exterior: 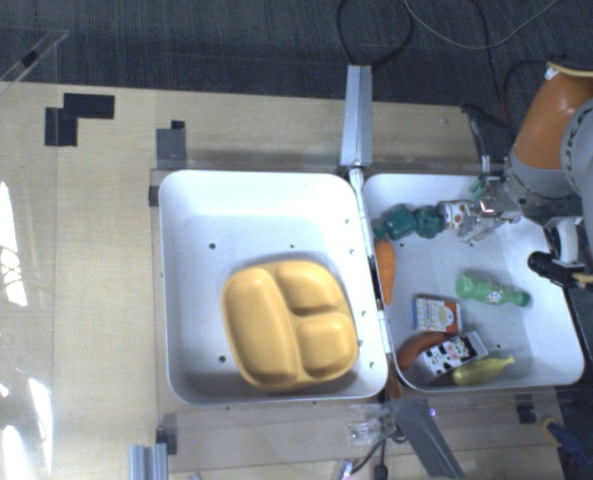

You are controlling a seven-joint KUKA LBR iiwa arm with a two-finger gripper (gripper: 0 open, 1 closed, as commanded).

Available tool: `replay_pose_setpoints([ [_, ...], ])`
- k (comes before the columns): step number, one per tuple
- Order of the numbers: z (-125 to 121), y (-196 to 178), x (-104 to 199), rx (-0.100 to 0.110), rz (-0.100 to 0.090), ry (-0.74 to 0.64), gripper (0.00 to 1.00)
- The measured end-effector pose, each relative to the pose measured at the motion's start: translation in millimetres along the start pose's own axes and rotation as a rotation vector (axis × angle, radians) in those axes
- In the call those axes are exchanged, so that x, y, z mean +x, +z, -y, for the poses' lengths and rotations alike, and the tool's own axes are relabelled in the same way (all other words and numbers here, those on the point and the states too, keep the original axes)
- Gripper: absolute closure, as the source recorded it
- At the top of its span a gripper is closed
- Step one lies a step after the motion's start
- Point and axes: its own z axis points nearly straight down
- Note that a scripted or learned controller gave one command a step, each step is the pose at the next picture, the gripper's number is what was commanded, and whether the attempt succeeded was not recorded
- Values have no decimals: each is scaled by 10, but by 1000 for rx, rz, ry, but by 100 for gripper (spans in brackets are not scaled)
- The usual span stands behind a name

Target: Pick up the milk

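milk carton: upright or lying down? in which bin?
Lying down. The milk carton lies flat on the floor of the right bin, its printed face up, next to a black-and-white carton and away from the gripper.

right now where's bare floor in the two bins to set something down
Left bin: bare white along the far wall and left side, around the yellow tray. Right bin: one open patch mid-floor, between the teal toy and the green bottle. Its near edge is crowded with the milk carton, banana and other items.
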Motion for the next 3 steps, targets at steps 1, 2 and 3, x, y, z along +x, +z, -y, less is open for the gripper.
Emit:
replay_pose_setpoints([
  [1, -9, 1, 18, -2, -2, -3, 0],
  [2, -44, -830, -180, -48, -9, -72, 0],
  [3, -44, -829, -179, -47, -9, -73, 0],
])
